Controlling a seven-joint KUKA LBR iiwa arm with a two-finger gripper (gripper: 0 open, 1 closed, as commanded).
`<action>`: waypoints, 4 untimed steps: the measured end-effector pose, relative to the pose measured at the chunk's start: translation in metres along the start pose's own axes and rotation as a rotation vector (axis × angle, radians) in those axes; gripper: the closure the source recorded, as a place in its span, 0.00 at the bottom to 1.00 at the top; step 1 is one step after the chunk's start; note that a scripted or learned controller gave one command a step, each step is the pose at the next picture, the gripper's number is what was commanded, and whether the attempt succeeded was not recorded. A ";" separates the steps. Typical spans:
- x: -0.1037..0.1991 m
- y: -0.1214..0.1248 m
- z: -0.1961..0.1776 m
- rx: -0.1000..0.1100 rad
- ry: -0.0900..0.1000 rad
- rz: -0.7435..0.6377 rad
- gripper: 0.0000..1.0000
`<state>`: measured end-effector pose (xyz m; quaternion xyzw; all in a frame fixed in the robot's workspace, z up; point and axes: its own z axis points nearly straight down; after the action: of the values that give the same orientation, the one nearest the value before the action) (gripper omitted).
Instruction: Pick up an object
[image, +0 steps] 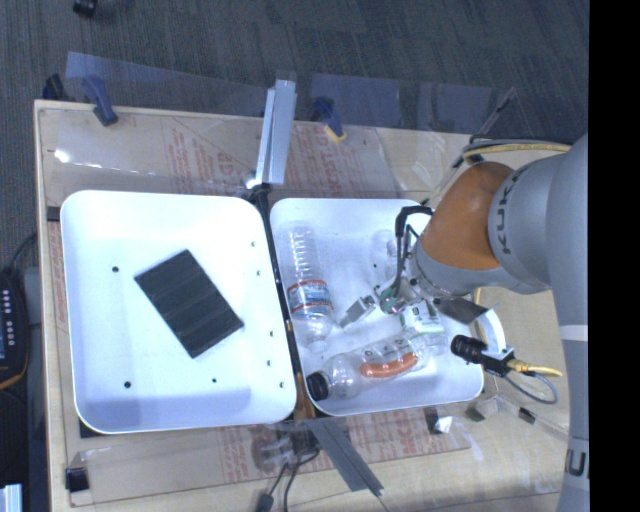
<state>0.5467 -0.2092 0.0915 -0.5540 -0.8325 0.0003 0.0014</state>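
Note:
In the right bin (340, 212) my gripper (392, 300) is low among the objects, the grey arm with its orange band coming in from the right. A clear plastic water bottle (308, 290) with a blue and red label lies along the bin's left side. A second clear bottle (372, 365) with a black cap and orange contents lies near the front wall. A thin grey strip (355, 311) sits just left of the gripper. A small white and green item (424, 320) lies right beside it. Nothing shows between the fingers.
The left bin (100, 400) holds a flat dark grey rectangular pad (188, 302). A metal divider bar (274, 135) stands at the back between the bins. Cables and a black connector (470, 349) hang at the right bin's front right rim.

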 end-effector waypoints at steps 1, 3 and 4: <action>0.006 0.018 -0.001 -0.002 -0.003 0.067 0.00; -0.012 0.028 -0.047 -0.002 -0.003 -0.002 0.00; -0.007 0.017 -0.050 0.000 0.000 -0.010 0.00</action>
<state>0.5650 -0.2089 0.1417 -0.5499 -0.8352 0.0004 0.0013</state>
